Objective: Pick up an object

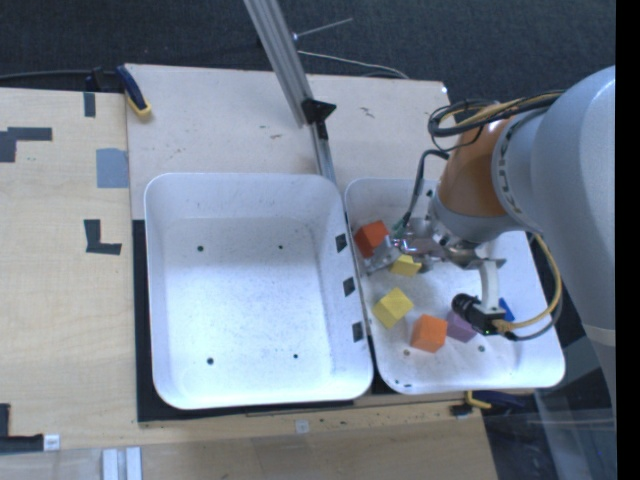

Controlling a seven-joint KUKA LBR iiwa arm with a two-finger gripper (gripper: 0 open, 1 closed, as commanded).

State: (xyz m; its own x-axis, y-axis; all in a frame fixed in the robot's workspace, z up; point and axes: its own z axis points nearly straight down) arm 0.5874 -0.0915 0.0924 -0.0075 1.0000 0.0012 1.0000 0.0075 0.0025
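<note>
Right bin [540, 368]: gripper [405, 251] low among blocks; yellow block [407, 265] just beneath it, orange block [372, 236] close beside; whether the fingers are open or closed cannot be told. Risk: crowded blocks; fingers likely nudge the neighbour, or the yellow block slips off-centre.

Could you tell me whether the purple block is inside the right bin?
Inside: the purple block lies on the right bin floor beside an orange block.
</note>
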